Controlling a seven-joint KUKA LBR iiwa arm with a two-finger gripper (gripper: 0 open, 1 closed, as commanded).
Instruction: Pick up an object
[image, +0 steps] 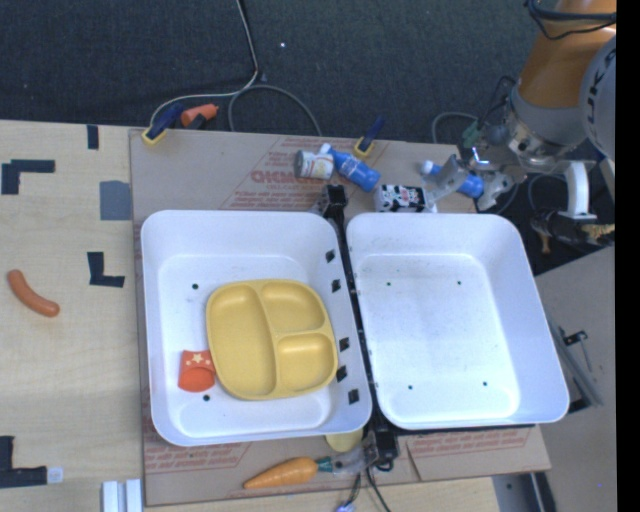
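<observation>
Yellow tray (270, 338) in left bin (160, 240) | orange block (196, 370) touching | tool (470, 180) beyond right bin (520, 250), grip unclear

white bins (165, 240): 2 | yellow divided plate (270, 338): 1 | orange block (196, 370): 1 | toy carrot (282, 473): 1 | toy sausage (33, 293): 1

Left bin (160, 300) holds two candidate objects. Yellow divided plate (270, 337): three compartments, lying flat and right side up, rotated a bit off the bin's axes, sitting in the middle-to-near part of the bin floor. Small orange-red block (197, 369): star-like mark on its top face, lying just beside the plate's near-left edge, close to the bin's left wall. Can't tell if the block and the plate are touching.
</observation>
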